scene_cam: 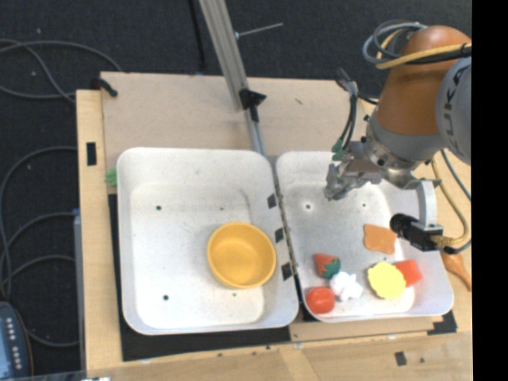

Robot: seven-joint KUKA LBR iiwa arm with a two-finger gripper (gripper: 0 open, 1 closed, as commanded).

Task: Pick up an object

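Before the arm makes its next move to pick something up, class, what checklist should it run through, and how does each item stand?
1. Gripper over the right bin: ok.
2. Gripper above an object: not ok; bare floor lies under it.
3. Objects within the bin: ok; orange piece, yellow piece, tomato lie nearer the front.
4. Finger opening: cannot tell.
5. Bowl out of the way, in the left bin: ok.

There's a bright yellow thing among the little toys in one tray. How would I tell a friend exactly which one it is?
Start at the right-hand bin, the one under the robot arm, and look to its near right corner, where the small toys cluster. The yellow piece lies flat between a white lump and a red-orange block; it is the one yellow toy there.
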